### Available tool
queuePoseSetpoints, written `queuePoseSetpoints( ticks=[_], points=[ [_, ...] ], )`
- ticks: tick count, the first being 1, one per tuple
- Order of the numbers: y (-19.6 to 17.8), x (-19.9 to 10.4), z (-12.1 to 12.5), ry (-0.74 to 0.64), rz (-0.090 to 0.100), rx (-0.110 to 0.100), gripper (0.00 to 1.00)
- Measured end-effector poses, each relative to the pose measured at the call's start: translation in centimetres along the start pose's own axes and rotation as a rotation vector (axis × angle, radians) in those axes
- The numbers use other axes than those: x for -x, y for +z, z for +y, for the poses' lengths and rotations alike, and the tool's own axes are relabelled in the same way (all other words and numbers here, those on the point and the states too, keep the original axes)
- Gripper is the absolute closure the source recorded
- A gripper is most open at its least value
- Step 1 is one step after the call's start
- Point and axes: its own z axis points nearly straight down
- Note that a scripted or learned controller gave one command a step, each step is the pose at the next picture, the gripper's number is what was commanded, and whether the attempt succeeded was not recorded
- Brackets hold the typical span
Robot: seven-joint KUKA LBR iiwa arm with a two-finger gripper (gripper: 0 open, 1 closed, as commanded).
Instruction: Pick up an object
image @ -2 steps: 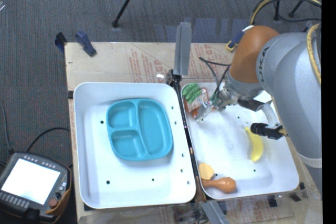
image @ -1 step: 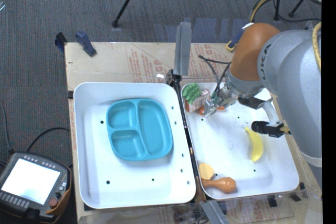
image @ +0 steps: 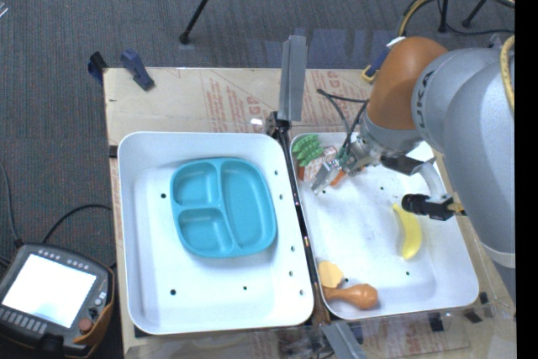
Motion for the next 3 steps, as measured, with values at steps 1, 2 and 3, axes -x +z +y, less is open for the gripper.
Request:
queuePoseSetpoints(
  ticks=[1,2,3],
  points=[
    [-0.96,-0.10,0.11,-0.007,-0.001,-0.001,1.00],
    [-0.90,-0.22,0.15,-0.009,0.000,-0.002,0.00],
    [-1.85,-0.29,0.23,-0.017,-0.001,-0.003,1.00]
  ],
)
